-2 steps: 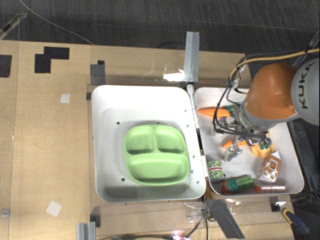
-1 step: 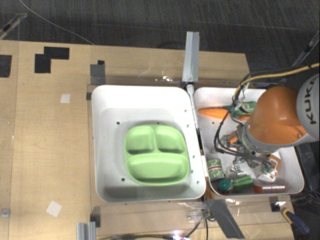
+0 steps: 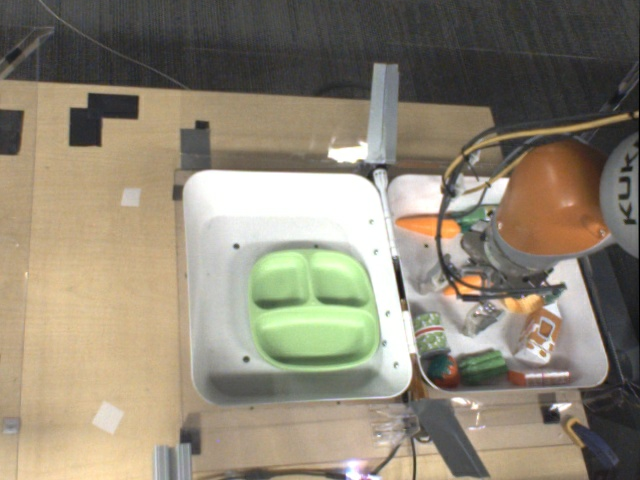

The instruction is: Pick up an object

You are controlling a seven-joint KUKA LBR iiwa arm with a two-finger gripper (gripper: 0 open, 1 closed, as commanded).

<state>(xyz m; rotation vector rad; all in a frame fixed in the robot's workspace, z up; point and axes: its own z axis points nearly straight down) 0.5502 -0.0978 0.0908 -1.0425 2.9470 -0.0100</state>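
Two white bins sit side by side — a green tray (image 3: 313, 306) fills the left bin (image 3: 205, 268). Over the cluttered right bin (image 3: 596, 353) hangs the arm (image 3: 550, 203) — the gripper's state I cannot tell.

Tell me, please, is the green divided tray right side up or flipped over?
Right side up: the green tray shows its three compartments facing upward in the left bin.

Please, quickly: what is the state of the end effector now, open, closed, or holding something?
End effector: cannot be told; the arm's wrist covers it above the right bin.
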